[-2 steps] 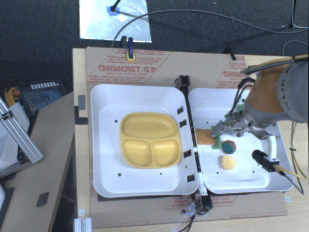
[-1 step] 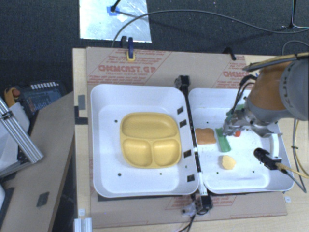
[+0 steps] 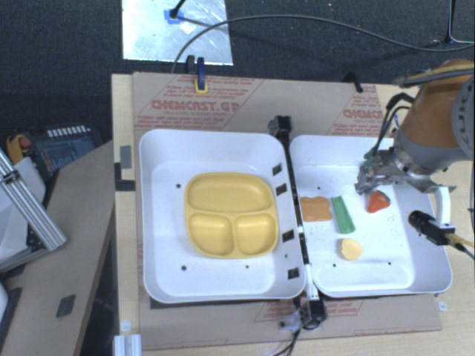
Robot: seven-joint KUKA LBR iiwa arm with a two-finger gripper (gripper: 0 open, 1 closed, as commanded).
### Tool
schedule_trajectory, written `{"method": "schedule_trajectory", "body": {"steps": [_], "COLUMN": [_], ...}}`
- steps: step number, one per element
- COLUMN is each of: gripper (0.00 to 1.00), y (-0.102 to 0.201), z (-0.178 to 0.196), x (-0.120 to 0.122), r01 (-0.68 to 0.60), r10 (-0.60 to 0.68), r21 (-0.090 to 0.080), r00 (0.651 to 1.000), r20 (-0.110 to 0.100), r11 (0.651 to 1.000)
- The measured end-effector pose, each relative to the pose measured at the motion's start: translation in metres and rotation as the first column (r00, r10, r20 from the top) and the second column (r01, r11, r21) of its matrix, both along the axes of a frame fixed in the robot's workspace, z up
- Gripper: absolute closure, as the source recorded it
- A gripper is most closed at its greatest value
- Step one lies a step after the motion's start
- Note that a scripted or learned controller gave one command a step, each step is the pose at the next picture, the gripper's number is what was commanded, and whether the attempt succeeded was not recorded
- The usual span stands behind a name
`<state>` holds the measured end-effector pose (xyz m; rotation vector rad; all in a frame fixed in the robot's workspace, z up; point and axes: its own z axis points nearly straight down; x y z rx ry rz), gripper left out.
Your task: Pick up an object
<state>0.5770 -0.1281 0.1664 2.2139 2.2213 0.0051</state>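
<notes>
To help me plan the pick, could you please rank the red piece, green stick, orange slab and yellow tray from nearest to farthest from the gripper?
From the gripper:
1. Red piece, just below it.
2. Green stick, mid right bin.
3. Orange slab, by the divider.
4. Yellow tray, left bin.

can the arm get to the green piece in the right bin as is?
Probably yes. The green piece lies flat in the right bin, apart from the orange piece and the yellow piece, nothing on top. The hand hovers just right of it, by the red piece.
</notes>
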Motion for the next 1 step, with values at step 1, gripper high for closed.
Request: {"method": "schedule_trajectory", "body": {"steps": [1], "gripper": [1.00], "y": [0.0030], "z": [0.0634], "x": [0.0043], "r01": [-0.001], "r10": [0.001], "r21": [0.000], "r00": [1.000], "r20": [0.001], "r11": [1.000]}}
